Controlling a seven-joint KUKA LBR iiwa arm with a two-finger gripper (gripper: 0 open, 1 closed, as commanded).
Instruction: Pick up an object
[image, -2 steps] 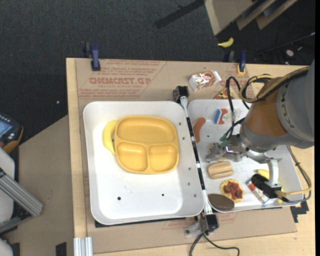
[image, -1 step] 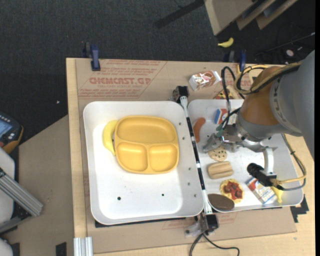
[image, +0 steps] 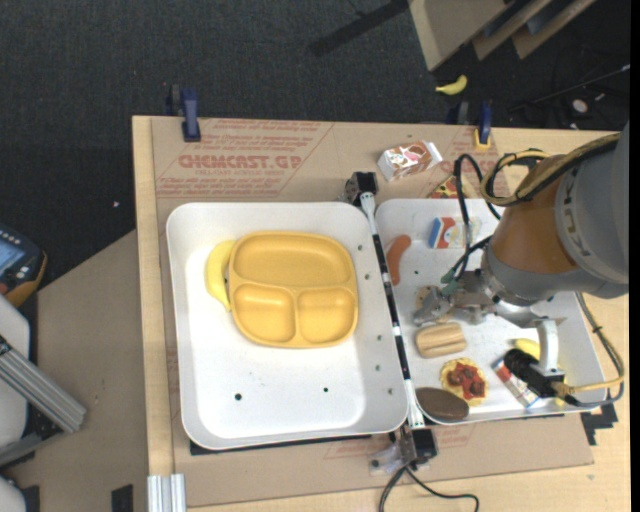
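1. Target: no obj is held yet. The tan bun (image: 440, 340) looks like the likeliest pick. It lies in the right bin (image: 415, 222), on its left half, just near-side of the gripper (image: 440, 303).
2. Gripper state: can't tell whether it's spread or closed. The grey tip blurs into small clutter on the bin floor.
3. To do it well:
   - Shift the tip a little toward the near side so it sits over the bun's middle, not its far edge.
   - Close across the bun's short axis, since it lies w/ its long side running left-right.
   - Come straight down. The pizza slice (image: 463, 378) and brown piece (image: 442, 403) sit close on the near side, and a slanted approach could shove them.
4. Alt pick: the red sausage (image: 398, 255) is farther back by the left wall. My guess is the wall would block a clean grasp.
5. Avoid: the yellow divided tray (image: 293, 285) in the left bin (image: 280, 390) is wide and flat, so prob. a poor grab.
6. Arm pose: the arm (image: 590, 230) comes in from the right over the right bin. Its orange band (image: 525, 245) is above the wrist, and the wrist is angled down and leftward w/ the tip low near the bin floor.
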